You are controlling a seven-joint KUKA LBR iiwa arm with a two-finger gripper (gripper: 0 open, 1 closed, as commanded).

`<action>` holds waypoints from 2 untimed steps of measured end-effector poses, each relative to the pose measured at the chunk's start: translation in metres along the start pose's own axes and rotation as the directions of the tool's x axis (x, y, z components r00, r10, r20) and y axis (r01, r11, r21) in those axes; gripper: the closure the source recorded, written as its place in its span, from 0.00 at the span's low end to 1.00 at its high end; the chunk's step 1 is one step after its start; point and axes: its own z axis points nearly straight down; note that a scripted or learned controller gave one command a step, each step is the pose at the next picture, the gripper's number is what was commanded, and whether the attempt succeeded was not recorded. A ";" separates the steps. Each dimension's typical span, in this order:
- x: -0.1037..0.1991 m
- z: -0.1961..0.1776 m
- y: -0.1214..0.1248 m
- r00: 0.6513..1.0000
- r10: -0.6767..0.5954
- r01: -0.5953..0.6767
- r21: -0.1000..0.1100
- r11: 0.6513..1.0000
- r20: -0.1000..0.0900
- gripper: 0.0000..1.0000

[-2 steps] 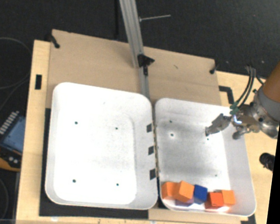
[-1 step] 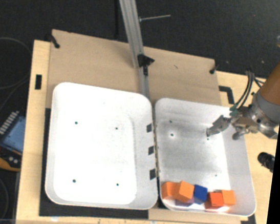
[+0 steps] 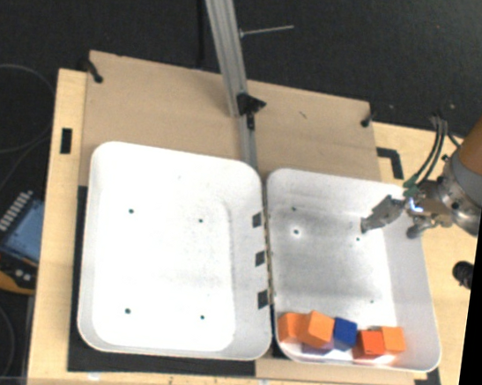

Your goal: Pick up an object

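Where bins (image 3: pixel 182 170) sit, tan bench (image 3: pixel 324 110)

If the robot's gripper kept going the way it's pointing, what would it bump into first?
Probably the bare floor of the right bin. The gripper points left and down over it. The blocks sit apart, at the near edge, off that line. Its height is hard to judge.

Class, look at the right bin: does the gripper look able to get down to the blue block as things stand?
Probably, but it looks tight. The gripper hangs over the right bin with bare floor between. The blue block sits against the near wall, hemmed by orange blocks on both sides.
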 end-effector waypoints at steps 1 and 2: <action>0.032 0.097 -0.046 1.000 0.002 -0.002 0.013 1.000 -0.003 0.00; 0.060 0.041 -0.061 1.000 -0.006 0.006 -0.002 1.000 -0.001 0.00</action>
